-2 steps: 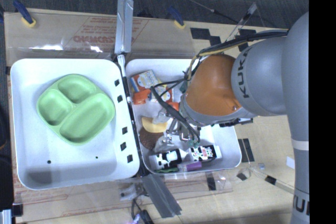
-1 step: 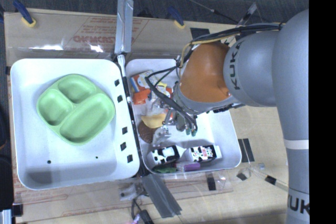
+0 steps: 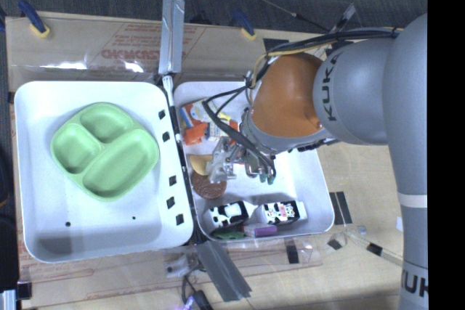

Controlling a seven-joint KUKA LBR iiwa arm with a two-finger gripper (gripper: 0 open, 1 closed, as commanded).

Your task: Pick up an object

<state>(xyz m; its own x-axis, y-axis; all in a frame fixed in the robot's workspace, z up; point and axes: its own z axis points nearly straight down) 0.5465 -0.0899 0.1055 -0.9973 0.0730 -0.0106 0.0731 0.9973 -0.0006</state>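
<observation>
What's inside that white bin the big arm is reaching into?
In the right bin lie an orange item, a brown disc, two black-and-white toys and a purple piece. The arm covers the bin's upper part, hiding whatever lies there.

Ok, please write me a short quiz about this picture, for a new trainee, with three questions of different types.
1. True or false: the green divided plate lies in the left bin.
2. Multiple choice: the gripper hangs over which place? A) the left bin, B) the right bin, C) the bench outside both bins.
3. Fill in the missing word: the round brown object lies in the ____ bin.

Key: 1 true; 2 B; 3 right.
</observation>
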